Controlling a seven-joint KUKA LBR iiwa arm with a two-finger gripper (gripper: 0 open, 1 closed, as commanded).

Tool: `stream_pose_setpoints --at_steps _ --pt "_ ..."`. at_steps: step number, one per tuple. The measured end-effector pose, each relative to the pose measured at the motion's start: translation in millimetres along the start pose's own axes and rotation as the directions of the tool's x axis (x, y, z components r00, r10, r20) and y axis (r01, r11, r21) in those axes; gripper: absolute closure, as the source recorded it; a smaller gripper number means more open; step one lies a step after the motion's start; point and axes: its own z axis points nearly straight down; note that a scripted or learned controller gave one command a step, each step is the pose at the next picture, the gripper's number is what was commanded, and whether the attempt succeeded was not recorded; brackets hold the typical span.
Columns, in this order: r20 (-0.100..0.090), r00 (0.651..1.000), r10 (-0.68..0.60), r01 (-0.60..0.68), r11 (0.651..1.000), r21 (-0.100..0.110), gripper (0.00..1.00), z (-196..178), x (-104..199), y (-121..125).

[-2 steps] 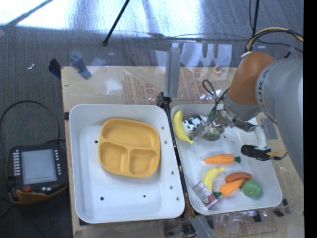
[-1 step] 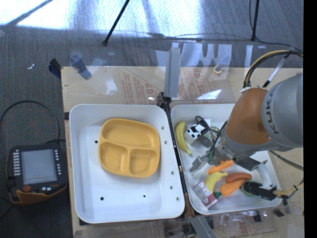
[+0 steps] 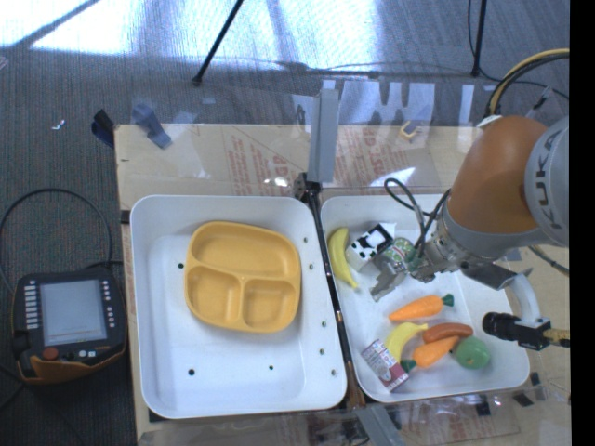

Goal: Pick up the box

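- A wooden bench (image 3: 232,161) is standing on dark carpet, with a tripod's legs crossing the bright patch of floor behind it and a control pendant (image 3: 67,319) lying on the carpet to the left.
- Two white bins are sitting side by side on the bench; the left bin (image 3: 167,379) is carrying a yellow divided plate (image 3: 244,275).
- The right bin (image 3: 507,374) is holding the toy food: a banana (image 3: 340,256) along its left wall, a carrot (image 3: 420,308), a sausage (image 3: 448,331), a green fruit (image 3: 472,352) and a small red and white carton (image 3: 384,364) near the front edge.
- The box (image 3: 372,241), patterned black and white, is lying toward the back of the right bin, just right of the banana and resting on the bin floor.
- The task is looking barely begun: the box is not lifted, and closing on it and raising it are both left to do.
- The arm is reaching in from the right, its orange band above the bin and its wrist tilting down and left.
- The jaws (image 3: 386,282) are hanging just in front of the box, parted a little and gripping nothing.
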Motion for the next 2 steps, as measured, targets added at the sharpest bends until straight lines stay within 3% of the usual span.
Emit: stream_pose_setpoints --at_steps 1,2 --pt "0.001 0.942 0.335 -0.335 0.942 -0.003 0.00 -39 -51 -31" --pt "-0.001 0.966 0.258 -0.258 0.966 0.003 0.00 87 -50 35"
